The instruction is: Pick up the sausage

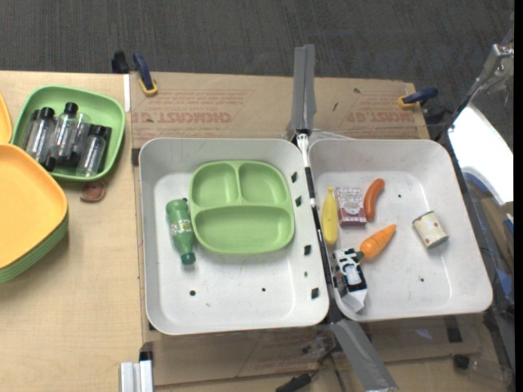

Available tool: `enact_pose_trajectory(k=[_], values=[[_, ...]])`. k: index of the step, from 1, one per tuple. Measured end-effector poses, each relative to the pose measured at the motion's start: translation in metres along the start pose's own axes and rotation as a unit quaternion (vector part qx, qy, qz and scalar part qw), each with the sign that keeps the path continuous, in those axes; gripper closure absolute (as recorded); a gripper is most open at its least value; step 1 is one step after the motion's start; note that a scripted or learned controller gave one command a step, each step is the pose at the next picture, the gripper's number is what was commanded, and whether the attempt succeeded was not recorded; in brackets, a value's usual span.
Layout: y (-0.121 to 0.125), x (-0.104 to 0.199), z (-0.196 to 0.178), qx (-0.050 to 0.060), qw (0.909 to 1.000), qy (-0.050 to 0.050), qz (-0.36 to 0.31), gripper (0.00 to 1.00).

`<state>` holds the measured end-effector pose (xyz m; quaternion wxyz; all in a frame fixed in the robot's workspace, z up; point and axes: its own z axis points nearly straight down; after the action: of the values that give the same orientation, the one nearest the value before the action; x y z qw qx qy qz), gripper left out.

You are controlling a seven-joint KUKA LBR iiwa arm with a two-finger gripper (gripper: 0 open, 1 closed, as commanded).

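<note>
Black-white packet (350,272) at right bin's (458,300) near edge; carrot (377,241) just beyond; sausage (373,198) beside pink box (350,205). Gripper state: cannot tell.

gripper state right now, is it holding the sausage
Gripper: cannot be told from this camera view. The sausage lies in the right bin beside the small pink carton, with nothing gripping it.

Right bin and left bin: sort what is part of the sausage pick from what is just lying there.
Belongs to the job:
sausage, in the right bin

Just lying about:
banana
carrot
small pink box
green bottle
green divided plate
</note>
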<state>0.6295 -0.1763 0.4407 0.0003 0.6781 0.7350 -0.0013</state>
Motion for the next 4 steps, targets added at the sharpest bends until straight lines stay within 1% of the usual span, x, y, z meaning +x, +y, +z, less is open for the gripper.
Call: enact_pose_trajectory(k=[1,2,3,4], values=[[0.028,-0.027,0.002,0.001,0.9748,0.000,0.223,1.00],[0.029,-0.012,0.002,0.003,0.9168,0.000,0.399,1.00],[0.020,-0.026,0.002,0.002,0.7988,0.000,0.602,1.00],[0.021,-0.025,-0.004,0.005,0.8005,-0.002,0.599,1.00]])
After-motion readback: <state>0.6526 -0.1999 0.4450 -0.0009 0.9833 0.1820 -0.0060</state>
